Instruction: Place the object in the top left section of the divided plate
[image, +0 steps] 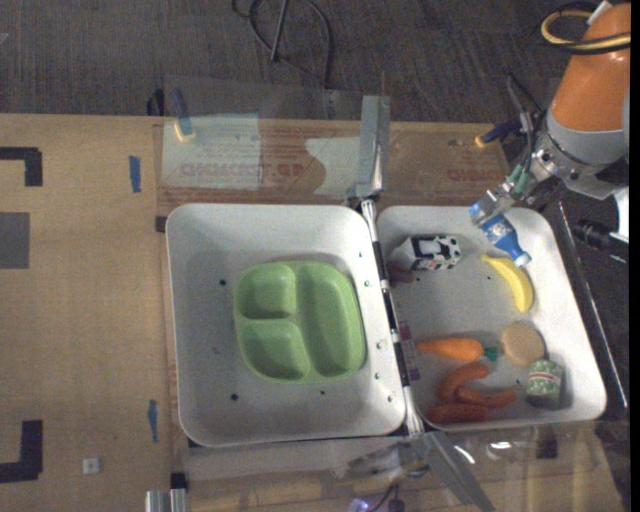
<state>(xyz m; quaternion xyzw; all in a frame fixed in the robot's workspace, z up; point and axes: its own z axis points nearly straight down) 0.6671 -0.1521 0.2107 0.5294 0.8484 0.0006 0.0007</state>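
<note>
Up at the far right corner of the right bin (577, 300), with the gripper (508, 196) right over a small blue-and-white carton (503, 234). Looks to be touching the carton's top end, or very nearly; impossible to tell from this angle whether the claw is clenched on it or released. Probably the object to move, judging by where the arm is. Carton tilted, lying near the bin's back wall, just beside the banana (514, 283) and a short way from the toy cow (434, 252). Green divided plate (330, 330) well apart, in the middle of the left bin (200, 235), with the top left section (266, 290) bare and waiting. For a good job here: confirm a firm hold on the carton's body before any lift, not just on a corner. Rise straight up, high enough to clear the cow and the ridge between the bins. Carry left across that ridge, stop above the small upper-left compartment rather than the long one on the plate's right, then lower close before letting go, so no bounce over the dividers.
</note>
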